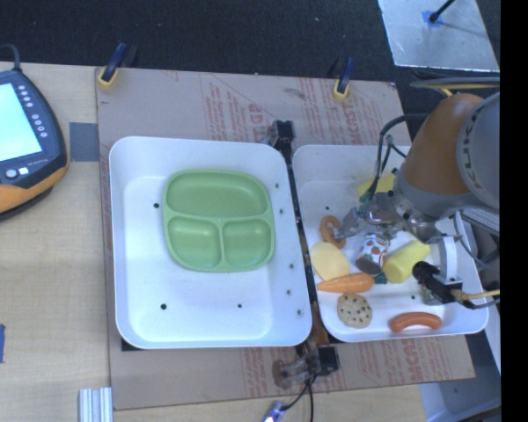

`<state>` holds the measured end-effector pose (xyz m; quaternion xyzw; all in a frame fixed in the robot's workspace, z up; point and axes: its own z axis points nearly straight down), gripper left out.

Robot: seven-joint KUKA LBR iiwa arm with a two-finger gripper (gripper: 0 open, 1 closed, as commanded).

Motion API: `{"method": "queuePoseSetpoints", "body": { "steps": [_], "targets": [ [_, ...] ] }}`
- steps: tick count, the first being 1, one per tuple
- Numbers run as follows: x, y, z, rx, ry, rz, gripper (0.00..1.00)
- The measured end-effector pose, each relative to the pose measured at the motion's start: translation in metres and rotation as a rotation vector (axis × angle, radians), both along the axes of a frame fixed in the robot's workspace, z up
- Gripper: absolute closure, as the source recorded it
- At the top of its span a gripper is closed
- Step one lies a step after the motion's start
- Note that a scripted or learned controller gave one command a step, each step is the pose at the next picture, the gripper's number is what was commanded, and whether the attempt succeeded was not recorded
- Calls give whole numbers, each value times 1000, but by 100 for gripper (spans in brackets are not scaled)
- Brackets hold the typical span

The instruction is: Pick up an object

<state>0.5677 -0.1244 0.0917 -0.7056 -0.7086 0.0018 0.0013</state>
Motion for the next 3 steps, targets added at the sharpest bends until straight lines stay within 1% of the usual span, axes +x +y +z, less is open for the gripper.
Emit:
{"method": "queuePoseSetpoints", "body": {
  "steps": [1, 2, 3],
  "targets": [
    [86, -11, 0, 4, 11, -4, 0],
    [6, -11, 8, 0, 1, 1, 0],
    [87, -1, 2, 3, 8, -5, 0]
  ]
}}
